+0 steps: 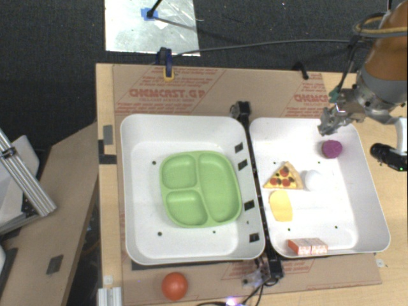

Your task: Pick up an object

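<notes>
Right bin point(357, 234) holds the loose pickables. Gripper point(333, 123) hangs at its 1 o'clock corner, just above the purple ball point(331, 148), probably lining up on it. Whether it is open or closed, cannot tell; nothing visibly held. Pizza slice point(284, 177) sits mid-bin.

Orange ball point(174, 285) on bench (front of bins).

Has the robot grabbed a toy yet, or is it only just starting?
Only starting. The gripper hangs over the far corner of the right bin, just above the purple ball, with nothing between its fingers. The pizza slice, yellow piece and red box lie untouched. Lowering, grabbing and lifting are all left.
</notes>
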Motion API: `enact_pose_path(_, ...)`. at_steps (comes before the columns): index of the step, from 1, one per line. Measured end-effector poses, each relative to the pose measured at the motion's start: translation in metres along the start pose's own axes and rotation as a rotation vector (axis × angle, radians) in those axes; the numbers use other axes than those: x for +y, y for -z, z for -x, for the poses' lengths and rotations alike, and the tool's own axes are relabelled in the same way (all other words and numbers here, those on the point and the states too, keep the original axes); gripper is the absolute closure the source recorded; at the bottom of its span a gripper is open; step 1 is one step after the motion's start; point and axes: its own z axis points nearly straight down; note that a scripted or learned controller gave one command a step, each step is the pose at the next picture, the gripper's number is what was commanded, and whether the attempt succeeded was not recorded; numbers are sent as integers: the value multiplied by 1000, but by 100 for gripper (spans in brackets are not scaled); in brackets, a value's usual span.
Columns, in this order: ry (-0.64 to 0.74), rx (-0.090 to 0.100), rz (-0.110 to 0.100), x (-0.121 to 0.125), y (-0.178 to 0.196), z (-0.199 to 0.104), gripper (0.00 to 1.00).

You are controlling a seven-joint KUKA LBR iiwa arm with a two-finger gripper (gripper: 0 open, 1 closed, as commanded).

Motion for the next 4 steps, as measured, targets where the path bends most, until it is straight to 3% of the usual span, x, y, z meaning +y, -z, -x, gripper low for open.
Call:
enact_pose_path(3, 0, 1, -2, -59, -41, -155, 100)
enact_pose_path(4, -1, 0, 2, -69, -31, -199, 100)
